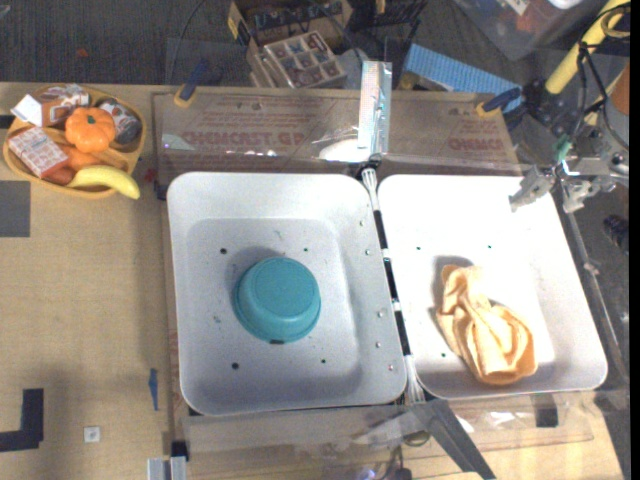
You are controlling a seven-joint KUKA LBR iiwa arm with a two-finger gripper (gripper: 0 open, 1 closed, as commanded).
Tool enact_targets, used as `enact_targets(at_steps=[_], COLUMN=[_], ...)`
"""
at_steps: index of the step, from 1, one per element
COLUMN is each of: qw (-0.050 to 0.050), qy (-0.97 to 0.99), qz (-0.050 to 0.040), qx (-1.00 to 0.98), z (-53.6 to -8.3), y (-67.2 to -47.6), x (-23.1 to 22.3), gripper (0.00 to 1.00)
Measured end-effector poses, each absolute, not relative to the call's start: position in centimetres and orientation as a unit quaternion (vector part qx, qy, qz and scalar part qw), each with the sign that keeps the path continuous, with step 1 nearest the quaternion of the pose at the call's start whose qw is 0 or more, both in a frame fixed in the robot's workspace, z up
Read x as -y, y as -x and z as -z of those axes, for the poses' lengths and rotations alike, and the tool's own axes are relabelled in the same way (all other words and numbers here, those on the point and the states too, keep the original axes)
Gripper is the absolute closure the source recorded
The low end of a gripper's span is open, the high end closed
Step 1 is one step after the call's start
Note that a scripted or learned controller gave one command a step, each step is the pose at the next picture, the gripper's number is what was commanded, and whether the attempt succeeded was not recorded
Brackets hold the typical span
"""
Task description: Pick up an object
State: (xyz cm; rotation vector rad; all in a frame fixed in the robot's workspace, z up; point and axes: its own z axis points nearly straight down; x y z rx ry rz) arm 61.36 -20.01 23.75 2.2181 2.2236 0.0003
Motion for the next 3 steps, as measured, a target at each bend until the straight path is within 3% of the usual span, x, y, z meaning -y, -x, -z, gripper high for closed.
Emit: enact_targets(at_steps=[1, 2, 3], qw=[0.001, 0.004, 0.004], qy=[-0.595, -0.597, -0.597], qz=[-0.0005, -0.0014, -0.0014], qx=[-0.804, -0.802, -0.802], z=[-12.6, -13.7, -13.7], y=[-61.1, -61.1, -61.1], x=[15.7, 16.0, 16.0], gripper=[0.0, 1.0, 0.0])
